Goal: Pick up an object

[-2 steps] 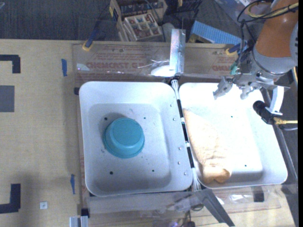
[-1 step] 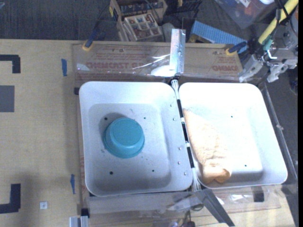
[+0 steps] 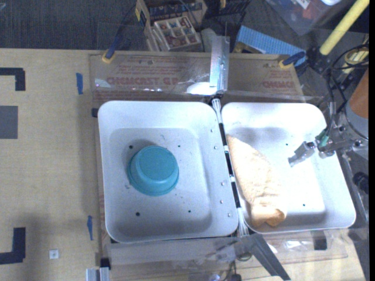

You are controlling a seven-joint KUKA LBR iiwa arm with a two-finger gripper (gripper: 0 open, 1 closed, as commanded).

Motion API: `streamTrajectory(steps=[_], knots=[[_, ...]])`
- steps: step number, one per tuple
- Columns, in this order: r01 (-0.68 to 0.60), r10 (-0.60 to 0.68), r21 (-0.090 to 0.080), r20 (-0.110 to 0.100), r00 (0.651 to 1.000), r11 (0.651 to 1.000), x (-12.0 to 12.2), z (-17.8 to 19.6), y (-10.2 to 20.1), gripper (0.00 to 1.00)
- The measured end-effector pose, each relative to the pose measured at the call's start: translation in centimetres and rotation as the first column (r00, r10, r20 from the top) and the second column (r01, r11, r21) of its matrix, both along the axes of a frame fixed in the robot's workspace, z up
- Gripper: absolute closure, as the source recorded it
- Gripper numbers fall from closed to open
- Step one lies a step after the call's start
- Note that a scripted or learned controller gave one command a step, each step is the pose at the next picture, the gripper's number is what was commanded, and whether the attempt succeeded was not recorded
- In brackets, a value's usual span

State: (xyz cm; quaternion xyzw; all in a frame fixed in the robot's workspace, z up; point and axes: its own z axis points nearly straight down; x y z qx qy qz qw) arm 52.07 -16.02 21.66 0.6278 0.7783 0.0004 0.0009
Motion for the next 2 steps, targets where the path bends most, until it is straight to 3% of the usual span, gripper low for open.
streamTrajectory(steps=[1, 2], knots=[[0.017, -0.017, -0.002, 0.013, 1.000, 1.000, 1.8, -12.6, 5.8, 0.00], [0.020, -0.020, 0.001, 0.017, 1.000, 1.000, 1.9, -11.5, 5.8, 1.00]])
